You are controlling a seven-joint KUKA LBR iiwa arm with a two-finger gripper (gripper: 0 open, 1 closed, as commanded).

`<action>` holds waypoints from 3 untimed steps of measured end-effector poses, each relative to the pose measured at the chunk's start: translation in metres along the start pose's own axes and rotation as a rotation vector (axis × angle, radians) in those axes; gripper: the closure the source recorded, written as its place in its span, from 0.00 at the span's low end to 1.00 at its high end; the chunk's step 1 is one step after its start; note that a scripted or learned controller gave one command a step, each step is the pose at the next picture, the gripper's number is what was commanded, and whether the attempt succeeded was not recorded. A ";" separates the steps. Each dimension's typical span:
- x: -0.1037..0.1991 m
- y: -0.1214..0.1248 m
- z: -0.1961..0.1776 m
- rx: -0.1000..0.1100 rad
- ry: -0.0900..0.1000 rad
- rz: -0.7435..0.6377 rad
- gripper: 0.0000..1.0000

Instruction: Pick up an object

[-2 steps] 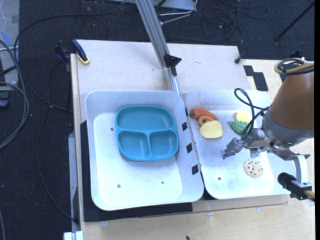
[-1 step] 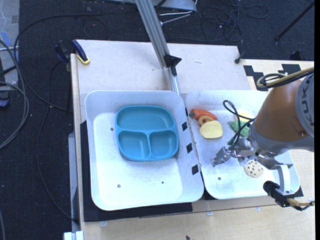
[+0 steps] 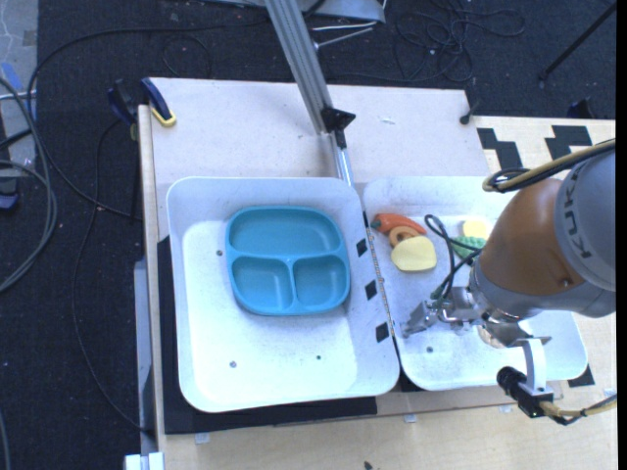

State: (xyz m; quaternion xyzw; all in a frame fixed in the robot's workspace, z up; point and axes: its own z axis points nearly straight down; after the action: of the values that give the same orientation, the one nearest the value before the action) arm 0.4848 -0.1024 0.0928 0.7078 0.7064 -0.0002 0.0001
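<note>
One yellow piece (image 3: 414, 255) lies just up-left of the tool (image 3: 438, 314); its grip I cannot tell.

We are looking at a robotics lab. A pale bench (image 3: 294, 130) carries two white bins (image 3: 196, 292), with a black-and-white calibration pattern (image 3: 549, 143) at its two o'clock corner. Loose black cables (image 3: 69, 184) sprawl over dark carpet toward nine and twelve o'clock, where a metal stand (image 3: 294, 37) rises.
</note>
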 end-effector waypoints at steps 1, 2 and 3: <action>-0.001 0.001 -0.013 -0.004 -0.001 0.002 1.00; -0.009 0.000 -0.072 -0.004 -0.001 -0.001 1.00; -0.006 0.008 -0.131 -0.004 -0.001 -0.005 1.00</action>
State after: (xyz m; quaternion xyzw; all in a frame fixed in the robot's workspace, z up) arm 0.4933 -0.1087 0.2237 0.7059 0.7083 0.0008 0.0018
